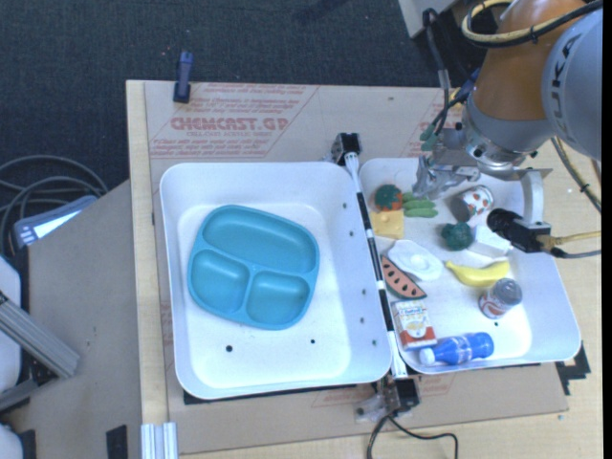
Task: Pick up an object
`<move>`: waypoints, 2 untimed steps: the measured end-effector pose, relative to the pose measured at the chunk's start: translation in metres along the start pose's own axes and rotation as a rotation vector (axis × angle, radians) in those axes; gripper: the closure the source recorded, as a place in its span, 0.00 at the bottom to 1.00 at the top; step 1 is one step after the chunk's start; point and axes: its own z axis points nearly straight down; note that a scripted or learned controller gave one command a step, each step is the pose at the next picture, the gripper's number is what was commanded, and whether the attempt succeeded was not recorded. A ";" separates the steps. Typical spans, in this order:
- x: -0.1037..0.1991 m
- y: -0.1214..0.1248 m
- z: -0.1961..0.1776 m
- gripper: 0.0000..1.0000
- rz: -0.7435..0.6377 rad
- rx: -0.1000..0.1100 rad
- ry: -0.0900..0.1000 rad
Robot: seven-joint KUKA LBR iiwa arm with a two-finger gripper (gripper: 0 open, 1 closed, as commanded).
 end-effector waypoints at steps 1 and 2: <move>-0.001 -0.001 0.001 0.00 0.001 0.003 0.000; -0.055 -0.009 0.076 0.00 0.002 0.006 -0.001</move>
